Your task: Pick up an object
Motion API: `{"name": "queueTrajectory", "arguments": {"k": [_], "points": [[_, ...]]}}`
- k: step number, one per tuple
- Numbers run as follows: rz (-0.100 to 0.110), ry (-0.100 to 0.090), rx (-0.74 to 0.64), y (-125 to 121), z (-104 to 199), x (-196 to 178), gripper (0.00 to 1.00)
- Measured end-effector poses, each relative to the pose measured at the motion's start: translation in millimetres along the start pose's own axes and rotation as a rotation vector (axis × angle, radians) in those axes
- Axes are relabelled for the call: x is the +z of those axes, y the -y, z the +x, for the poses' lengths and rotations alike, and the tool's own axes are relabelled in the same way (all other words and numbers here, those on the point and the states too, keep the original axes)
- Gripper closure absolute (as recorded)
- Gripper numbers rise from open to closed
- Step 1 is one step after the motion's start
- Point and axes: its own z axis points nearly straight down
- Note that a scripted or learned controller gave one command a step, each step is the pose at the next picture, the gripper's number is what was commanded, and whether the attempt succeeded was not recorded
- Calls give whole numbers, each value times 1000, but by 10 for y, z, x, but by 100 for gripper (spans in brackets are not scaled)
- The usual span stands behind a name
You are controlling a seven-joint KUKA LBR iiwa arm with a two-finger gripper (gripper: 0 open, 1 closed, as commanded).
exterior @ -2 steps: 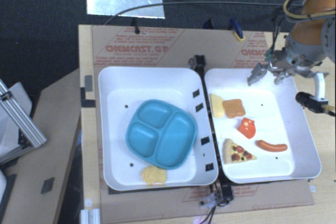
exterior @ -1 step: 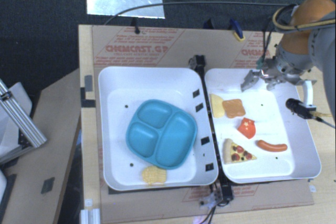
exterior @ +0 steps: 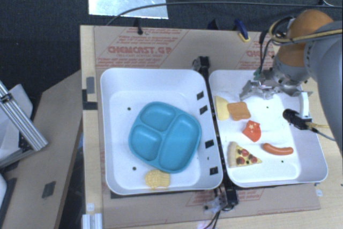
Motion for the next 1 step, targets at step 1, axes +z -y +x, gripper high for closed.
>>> {"name": "queueTrajectory", "arguments": {"k": [1], "points": [[-8, 2, -2, -23, -3, -147, 100]]}}
